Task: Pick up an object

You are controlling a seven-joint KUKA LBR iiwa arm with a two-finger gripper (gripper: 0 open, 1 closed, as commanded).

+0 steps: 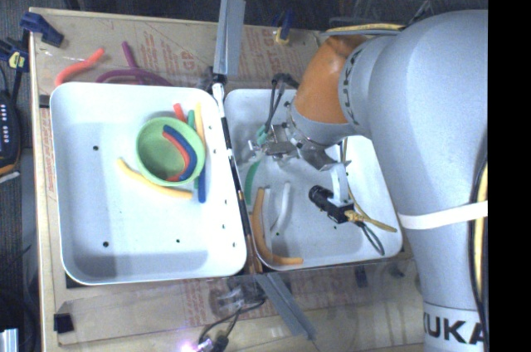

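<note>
Nearest me, an orange strip [264, 236] lies along the right bin's [386, 201] front-left corner, a pale piece [283, 207] just beside it. Above them my pincer [274, 144] hangs low; spread or pressed together, I cannot tell. I judge the step as descent; next: close, lift. Left bin [91, 201] holds a green bowl [170, 151].

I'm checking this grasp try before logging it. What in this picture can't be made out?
- Gripper: its tip is small and dark in the camera view, so its state is unclear.
- Right bin: the arm covers its far and right parts.
- Green bowl: the red strip inside hides part of its floor.
- Orange strip: its upper end blurs into shadow.
</note>
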